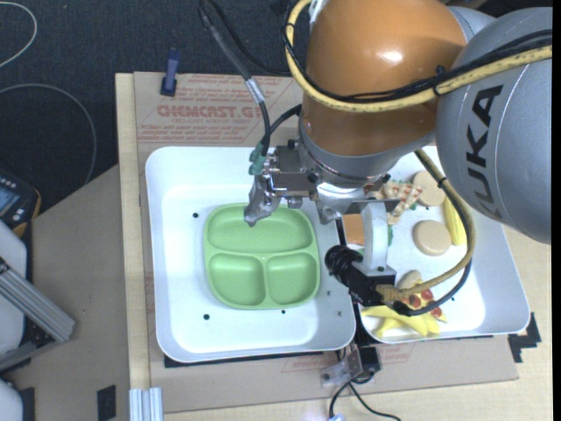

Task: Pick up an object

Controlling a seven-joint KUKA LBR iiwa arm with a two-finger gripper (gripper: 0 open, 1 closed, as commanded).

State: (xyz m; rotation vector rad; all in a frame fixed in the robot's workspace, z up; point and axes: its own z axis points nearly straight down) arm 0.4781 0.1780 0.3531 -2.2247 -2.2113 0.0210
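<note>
The grey-and-orange arm reaches down over the left white bin [166, 235]; its gripper [256, 210] touches the pale green sectioned plastic tray's [261, 257] upper rim.

Two white bins [166, 261], one green divided tray [261, 257], one banana [408, 323].

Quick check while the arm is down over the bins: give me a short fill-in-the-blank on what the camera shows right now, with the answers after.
1. The green tray lies in the ____ bin as the camera sees it.
2. The green tray is divided into ____ compartments.
3. The gripper is at the tray's ____ rim, the edge away from the camera.
4. The yellow banana lies in the ____ bin, near its front edge.

Answers: left; three; far; right
</note>
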